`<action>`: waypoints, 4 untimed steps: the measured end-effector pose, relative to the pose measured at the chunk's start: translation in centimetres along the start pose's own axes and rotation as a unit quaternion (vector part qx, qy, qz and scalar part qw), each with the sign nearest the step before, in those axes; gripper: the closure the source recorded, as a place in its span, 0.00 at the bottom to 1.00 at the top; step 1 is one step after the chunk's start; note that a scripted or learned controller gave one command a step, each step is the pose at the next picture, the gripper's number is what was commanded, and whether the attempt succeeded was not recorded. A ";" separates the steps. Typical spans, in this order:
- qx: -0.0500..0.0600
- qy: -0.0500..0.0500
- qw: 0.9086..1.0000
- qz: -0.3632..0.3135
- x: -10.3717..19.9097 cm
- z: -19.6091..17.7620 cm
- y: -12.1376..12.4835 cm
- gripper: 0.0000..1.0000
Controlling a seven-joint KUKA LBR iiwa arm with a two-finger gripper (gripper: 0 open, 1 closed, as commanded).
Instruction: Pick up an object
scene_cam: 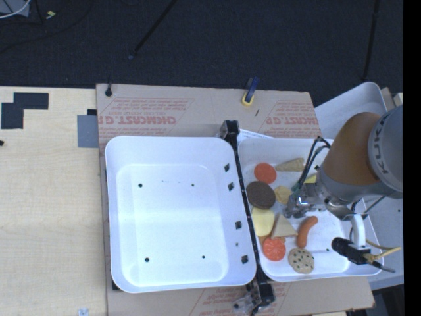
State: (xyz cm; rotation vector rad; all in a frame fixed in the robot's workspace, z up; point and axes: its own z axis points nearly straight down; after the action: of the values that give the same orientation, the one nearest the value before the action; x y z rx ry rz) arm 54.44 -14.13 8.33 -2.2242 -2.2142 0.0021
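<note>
The arm comes in from the right and its gripper [297,204] sits low over the middle of the right bin [329,263], right in the thick of a pile of toy food. From this angle the wrist covers the business end, so whether anything is pinched is not something the camera settles.

What's on offer: a sausage [306,230] just beside the gripper toward the bin's near edge, a chocolate-chip cookie [302,261] by the near edge, a dark brown disc [260,194] against the wall shared with the left bin [131,176], an orange-red round piece [266,172] toward the far edge, another red piece [274,248] near the cookie, and a yellow chunk [263,222] touching a pale wedge [284,227].

They all look like light plastic play food: stiff, smooth, probably a bit slippery, nothing fragile. The sausage seems the friendliest pick, taken across its narrow middle since it's rounded and stands a little clear. The flat discs lie low on the floor and would likely skid out of a pinch. The yellow chunk is crowded by its neighbours, so a grab there risks knocking the wedge.
</note>
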 end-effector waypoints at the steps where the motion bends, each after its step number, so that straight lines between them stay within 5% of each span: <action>1: -0.004 -0.001 1.000 -0.003 0.7 -0.5 8.0 1.00; 2: -0.001 0.000 1.000 -0.001 0.6 -0.5 7.7 0.00; 3: -0.002 -0.001 1.000 -0.002 -2.9 -0.5 8.6 0.00; 4: -0.001 0.000 1.000 -0.003 2.7 -0.5 10.0 0.00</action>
State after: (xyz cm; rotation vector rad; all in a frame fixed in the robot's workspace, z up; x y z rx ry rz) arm 64.42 -11.45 8.76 -2.2182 -2.2227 -0.0002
